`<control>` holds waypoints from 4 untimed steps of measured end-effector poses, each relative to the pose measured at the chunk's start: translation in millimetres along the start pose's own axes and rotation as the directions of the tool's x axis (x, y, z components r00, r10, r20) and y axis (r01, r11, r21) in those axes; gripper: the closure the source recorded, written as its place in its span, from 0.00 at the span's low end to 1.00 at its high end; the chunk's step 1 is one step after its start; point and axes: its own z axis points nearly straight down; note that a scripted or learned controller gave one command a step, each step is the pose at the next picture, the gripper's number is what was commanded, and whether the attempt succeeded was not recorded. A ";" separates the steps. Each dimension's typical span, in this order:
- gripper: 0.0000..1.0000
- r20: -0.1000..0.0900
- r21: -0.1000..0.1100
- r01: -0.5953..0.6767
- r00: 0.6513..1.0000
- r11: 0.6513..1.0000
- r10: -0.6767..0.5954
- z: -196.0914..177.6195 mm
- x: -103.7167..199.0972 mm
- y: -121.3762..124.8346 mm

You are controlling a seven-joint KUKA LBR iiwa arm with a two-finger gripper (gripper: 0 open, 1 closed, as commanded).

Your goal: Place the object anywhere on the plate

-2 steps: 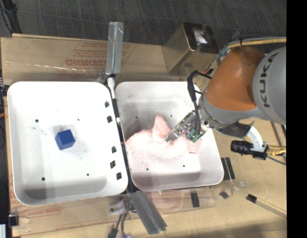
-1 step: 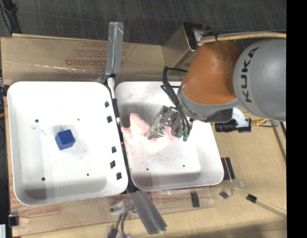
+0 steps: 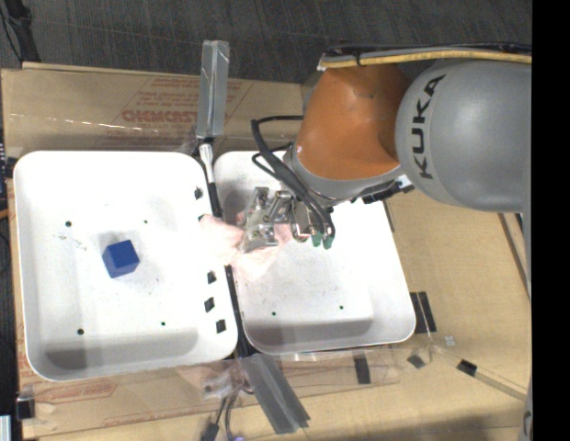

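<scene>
A small blue cube (image 3: 121, 257) lies in the left white bin (image 3: 46, 182), left of its middle. A pale pink plate (image 3: 241, 246) sits at the left side of the right white bin (image 3: 377, 292), against the wall between the bins and partly hidden by the wrist. My gripper (image 3: 260, 226) hangs over that plate, far to the right of the cube. Nothing can be seen held in it.
The grey arm with its orange band (image 3: 359, 127) covers the back of the right bin. A grey metal bar (image 3: 211, 90) stands behind the bins, with cardboard (image 3: 101, 99) beneath. Black clips (image 3: 211, 292) line the wall between the bins.
</scene>
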 end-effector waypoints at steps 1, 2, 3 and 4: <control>1.00 -0.001 0.000 0.033 0.999 0.999 -0.033 5.8 -14.1 49.4; 1.00 0.000 0.000 0.036 0.999 0.999 -0.036 7.5 -25.8 96.7; 1.00 0.000 0.000 0.036 0.999 0.999 -0.036 2.2 -34.2 145.5; 0.00 0.000 0.000 0.036 0.999 0.999 -0.036 2.1 -34.2 145.3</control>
